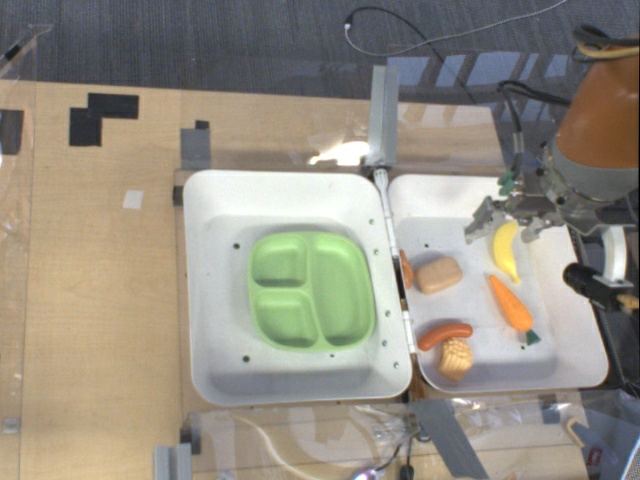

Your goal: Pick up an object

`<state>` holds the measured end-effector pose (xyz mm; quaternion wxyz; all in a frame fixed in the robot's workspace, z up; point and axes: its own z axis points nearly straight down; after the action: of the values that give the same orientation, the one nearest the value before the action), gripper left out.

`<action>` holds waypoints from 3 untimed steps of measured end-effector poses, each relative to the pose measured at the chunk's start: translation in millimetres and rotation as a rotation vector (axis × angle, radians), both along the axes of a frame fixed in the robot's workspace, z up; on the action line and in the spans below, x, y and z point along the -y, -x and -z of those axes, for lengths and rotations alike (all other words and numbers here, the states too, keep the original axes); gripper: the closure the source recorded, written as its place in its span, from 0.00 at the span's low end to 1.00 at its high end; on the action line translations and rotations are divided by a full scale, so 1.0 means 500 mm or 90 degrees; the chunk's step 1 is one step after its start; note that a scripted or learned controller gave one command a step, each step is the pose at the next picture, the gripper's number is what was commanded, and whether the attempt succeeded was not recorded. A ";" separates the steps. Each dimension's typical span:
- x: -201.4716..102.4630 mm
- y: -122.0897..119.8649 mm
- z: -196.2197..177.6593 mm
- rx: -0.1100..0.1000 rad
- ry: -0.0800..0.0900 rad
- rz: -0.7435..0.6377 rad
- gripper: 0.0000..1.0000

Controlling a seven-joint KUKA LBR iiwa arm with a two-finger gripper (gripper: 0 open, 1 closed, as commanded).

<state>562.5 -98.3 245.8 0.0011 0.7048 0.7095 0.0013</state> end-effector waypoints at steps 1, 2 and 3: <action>0.098 0.118 0.153 -0.001 0.000 0.010 0.00; 0.152 0.111 0.311 0.007 0.002 0.009 0.00; 0.148 0.106 0.288 0.010 0.000 0.008 1.00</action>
<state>509.6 -172.3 101.9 0.0069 0.7091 0.7051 0.0067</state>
